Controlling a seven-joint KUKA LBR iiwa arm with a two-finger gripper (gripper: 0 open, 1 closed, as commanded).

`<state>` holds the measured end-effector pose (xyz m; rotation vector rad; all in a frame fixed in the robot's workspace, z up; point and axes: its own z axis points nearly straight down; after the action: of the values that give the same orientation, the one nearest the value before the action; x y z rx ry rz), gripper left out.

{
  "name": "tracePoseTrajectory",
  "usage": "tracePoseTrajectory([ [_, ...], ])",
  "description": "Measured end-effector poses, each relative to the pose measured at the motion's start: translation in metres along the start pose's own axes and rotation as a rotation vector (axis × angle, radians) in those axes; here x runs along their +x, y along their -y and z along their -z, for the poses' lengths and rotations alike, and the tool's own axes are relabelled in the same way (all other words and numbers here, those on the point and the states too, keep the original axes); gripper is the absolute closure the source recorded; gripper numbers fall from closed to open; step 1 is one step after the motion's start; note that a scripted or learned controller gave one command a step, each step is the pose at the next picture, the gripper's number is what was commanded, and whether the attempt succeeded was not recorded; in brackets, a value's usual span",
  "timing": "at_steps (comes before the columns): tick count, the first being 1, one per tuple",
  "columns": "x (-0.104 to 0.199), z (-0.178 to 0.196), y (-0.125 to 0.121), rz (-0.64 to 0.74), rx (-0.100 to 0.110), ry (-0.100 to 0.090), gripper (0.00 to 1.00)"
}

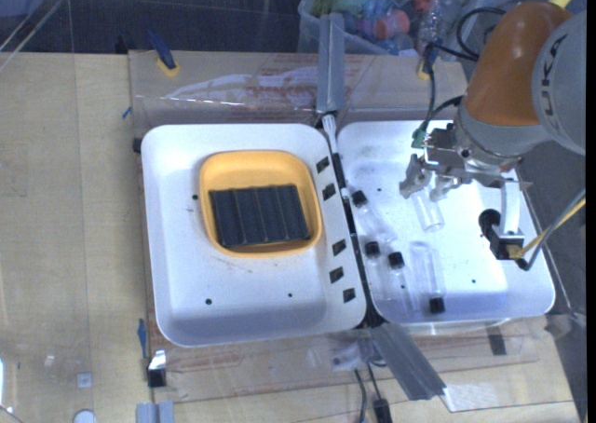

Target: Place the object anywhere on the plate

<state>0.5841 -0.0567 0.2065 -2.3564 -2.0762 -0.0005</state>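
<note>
A dark ribbed rectangular block (259, 214) lies flat on the yellow plate (216, 174) in the left bin (168, 225). The gripper (426, 184) hovers over the right bin (521, 291), near its back edge, beside clear vials (427, 214). Whether it is apart or together cannot be told from here.

Dark capital letters stand on the grey arm casing (570, 58) at the right edge, next to the orange band (510, 62); they are cut off and seen at an angle, so they cannot be read with certainty. No other text or number is legible.
</note>
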Motion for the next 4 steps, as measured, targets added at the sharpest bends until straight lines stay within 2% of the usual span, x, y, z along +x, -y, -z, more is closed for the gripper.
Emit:
tracePoseTrajectory([
  [1,-0.012,-0.016,-0.007,0.306,0.003,0.000,1.00],
  [2,-0.012,-0.016,-0.007,0.305,0.002,0.000,0.00],
  [3,-0.058,-0.020,-0.047,0.438,-0.004,0.002,0.00],
  [4,-0.104,-0.001,-0.089,0.673,-0.006,0.004,0.00],
])
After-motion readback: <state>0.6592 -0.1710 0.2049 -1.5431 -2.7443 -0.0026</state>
